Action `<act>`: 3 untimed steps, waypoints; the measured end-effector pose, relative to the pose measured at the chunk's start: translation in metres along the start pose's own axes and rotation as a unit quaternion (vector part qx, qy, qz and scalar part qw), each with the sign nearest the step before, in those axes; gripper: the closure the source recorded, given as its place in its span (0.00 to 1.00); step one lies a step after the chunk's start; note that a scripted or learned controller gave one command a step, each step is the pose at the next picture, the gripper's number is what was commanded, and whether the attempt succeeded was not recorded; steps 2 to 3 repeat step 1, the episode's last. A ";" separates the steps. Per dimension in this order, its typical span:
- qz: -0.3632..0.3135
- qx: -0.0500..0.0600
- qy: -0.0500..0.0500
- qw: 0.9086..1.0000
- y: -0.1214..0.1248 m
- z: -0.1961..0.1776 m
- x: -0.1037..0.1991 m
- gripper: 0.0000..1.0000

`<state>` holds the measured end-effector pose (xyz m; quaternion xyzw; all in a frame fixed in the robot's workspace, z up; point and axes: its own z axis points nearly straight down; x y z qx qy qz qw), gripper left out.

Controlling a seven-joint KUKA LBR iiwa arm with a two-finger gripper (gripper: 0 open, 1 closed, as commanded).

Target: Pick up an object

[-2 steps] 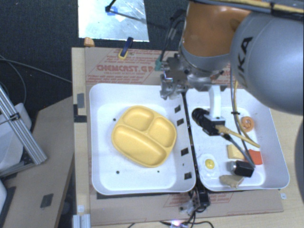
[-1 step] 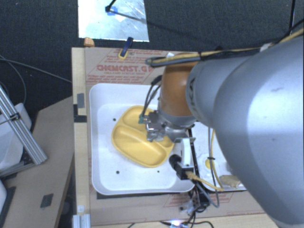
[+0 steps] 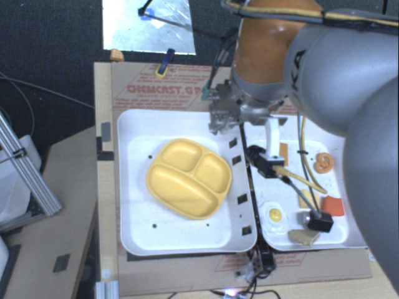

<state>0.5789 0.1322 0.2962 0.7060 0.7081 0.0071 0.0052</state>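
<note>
You see two shallow white bins side by side on a sheet of brown cardboard. The left bin holds one thing, a yellow plate with three compartments, all of them bare, lying a little above the bin's middle. The right bin, at lower right of the frame, holds five small things you can count. There is one brown pretzel-shaped piece near its right wall, with one red-orange block below it. One toy fried egg lies at lower left of the bin. One tan scrap sits by the bottom rim, and one flat orange piece lies near the top, partly covered by the robot. The grey arm fills the upper right. Its gripper hangs over the top edge of the left bin, next to the wall that divides the two bins, above and to the right of the plate and apart from it. You cannot tell whether it is released or clenched, and nothing shows in its grasp. Red print on the cardboard above the bins reads "CHEMCAST", followed by a "G"; the rest is hidden. At the frame's top, one shiny sheet lies on the dark floor.
</note>
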 end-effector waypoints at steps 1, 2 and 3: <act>-0.003 0.006 -0.001 1.000 -0.002 -0.004 0.001 1.00; -0.003 0.006 -0.001 1.000 -0.002 -0.004 0.001 1.00; -0.003 0.006 -0.001 1.000 -0.002 -0.004 0.001 1.00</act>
